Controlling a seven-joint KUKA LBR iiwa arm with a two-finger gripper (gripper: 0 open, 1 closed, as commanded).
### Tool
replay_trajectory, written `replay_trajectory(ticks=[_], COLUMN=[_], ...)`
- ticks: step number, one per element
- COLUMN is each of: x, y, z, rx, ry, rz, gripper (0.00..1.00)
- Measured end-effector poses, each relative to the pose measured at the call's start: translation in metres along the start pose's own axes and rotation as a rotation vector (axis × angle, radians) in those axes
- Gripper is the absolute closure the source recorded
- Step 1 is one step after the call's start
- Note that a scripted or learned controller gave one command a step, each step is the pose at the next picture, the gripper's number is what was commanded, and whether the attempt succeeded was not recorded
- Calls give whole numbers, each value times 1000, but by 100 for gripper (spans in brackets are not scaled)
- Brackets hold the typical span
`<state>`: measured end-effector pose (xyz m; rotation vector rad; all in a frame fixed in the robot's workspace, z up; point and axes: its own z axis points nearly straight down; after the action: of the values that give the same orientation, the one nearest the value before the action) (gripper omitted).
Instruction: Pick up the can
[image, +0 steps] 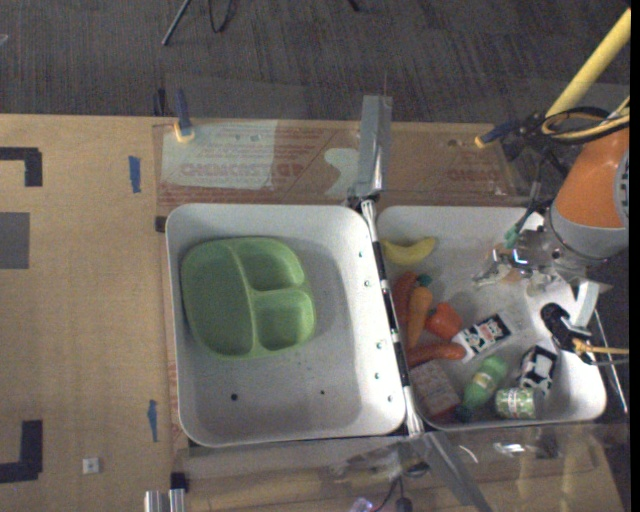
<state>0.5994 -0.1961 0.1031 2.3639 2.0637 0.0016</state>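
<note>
Can (517, 402) lies on its side in the rt bin (462, 232), down by the rim nearest the bottom of the camera view, just beside a green bottle (485, 380) and just below a cow-print carton (538, 368). My gripper (512, 262) hangs over the upper part of that same bin, well apart from the can, w/ a second carton (487, 334) lying between us. Can't tell from this angle whether it's open or closed, but I see nothing held in it. So as I judge it, the job is at the very start: no approach made, no contact, can not yet lifted. Left to do, approx: move across to the can, line up w/ its round side, come down, close on it, raise it clear. Tight spot (bottle and carton crowd it), so a clean grab may be tricky. Carrots (417, 312) and banana (408, 249) sit off to the side, not in the way.
</note>
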Motion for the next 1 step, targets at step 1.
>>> replay_trajectory(ticks=[1], x=[-2], y=[-34], z=[-74], rx=[1], ry=[0], rz=[188], gripper=[0])
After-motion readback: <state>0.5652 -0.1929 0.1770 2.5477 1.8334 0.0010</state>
